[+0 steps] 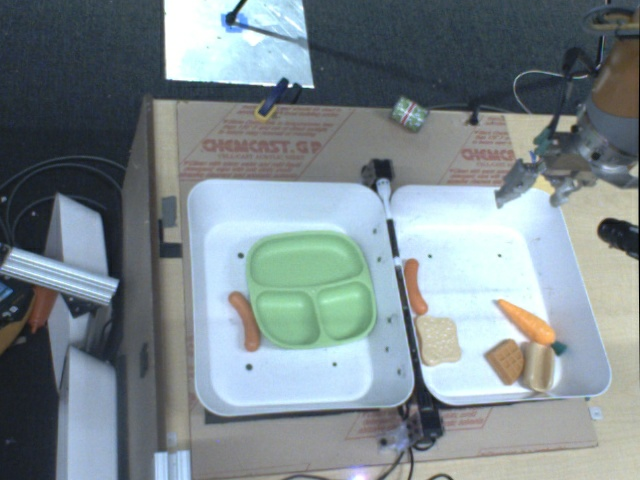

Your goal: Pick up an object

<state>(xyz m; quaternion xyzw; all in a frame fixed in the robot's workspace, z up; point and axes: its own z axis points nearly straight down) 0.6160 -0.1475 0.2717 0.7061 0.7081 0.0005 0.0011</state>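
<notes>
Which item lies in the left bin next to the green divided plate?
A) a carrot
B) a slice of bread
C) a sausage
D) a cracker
C: a sausage lies just left of the green plate in the left bin, while the carrot, bread slice and cracker are all in the right bin.

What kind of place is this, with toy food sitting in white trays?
Most likely a robotics lab test bench, not a kitchen. A robot arm's gripper hangs above the right white bin, the carrot and sausage look like plastic play food, and loose cables trail over the floor.
</notes>
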